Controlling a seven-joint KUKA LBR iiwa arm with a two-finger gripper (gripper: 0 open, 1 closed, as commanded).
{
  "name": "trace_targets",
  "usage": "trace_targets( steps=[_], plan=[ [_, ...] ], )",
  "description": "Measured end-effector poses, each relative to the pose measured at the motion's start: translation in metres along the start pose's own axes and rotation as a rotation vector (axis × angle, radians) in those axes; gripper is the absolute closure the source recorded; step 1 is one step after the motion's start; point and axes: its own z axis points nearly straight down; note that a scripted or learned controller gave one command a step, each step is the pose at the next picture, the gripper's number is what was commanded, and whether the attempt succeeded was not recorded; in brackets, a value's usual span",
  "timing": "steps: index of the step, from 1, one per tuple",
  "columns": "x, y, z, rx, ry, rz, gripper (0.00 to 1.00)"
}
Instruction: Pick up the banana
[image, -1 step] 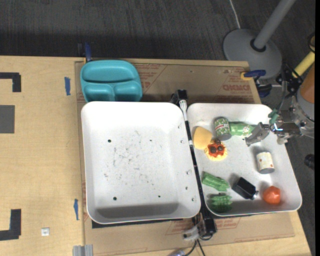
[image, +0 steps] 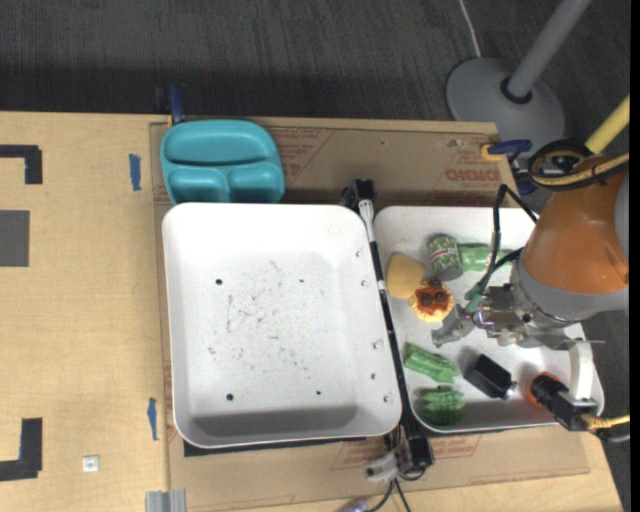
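Hovering right of the frame's centre, the hand (image: 462, 325) sits over clutter — whether released or clenched I cannot tell. The banana (image: 403, 275) lies up-left of it, by the right bin's (image: 415, 228) left wall. Closing here would likely snag the orange toy (image: 432, 301) — not the banana.

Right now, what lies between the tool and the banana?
In the camera view, a small red-and-orange toy lies between the tool and the pale yellow banana, in the right bin.
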Motion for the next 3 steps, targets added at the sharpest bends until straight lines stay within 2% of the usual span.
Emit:
trace_targets(
  steps=[1,2,3],
  plan=[
    [0.077,-0.004,0.0,0.0,0.0,-0.352,0.0],
    [0.136,-0.008,0.0,-0.003,-0.001,-0.419,0.0],
    [0.245,-0.014,0.058,0.001,-0.001,-0.536,0.0]
  ],
)
